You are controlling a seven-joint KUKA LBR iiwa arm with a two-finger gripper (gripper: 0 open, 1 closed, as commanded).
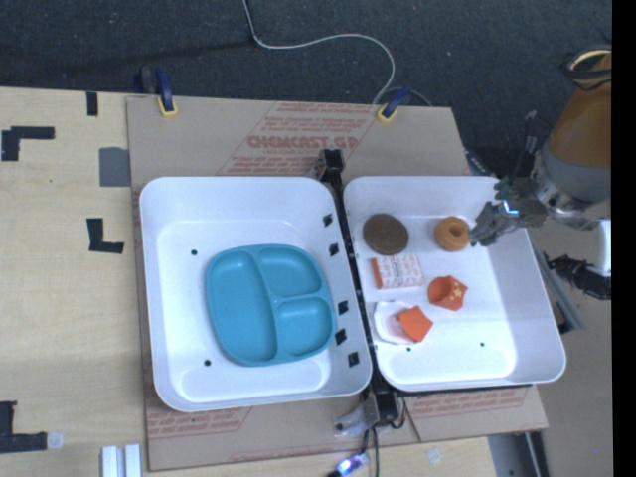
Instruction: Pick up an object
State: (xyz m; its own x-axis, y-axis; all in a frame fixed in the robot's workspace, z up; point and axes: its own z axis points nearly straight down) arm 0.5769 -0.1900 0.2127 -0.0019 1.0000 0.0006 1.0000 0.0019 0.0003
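The right bin holds several small items: a brown round cookie, an orange-brown doughnut, a red-and-white packet, a red-orange lump and an orange piece lying on a white wrapper. My gripper hangs over the right bin's far right part, just right of the doughnut, pointing down and left. Nothing shows between its fingers.
The left bin holds a blue divided plate. A black divider with clips runs between the bins. Both bins rest on a cardboard sheet clamped at the back. A white cable loops over the dark floor behind.
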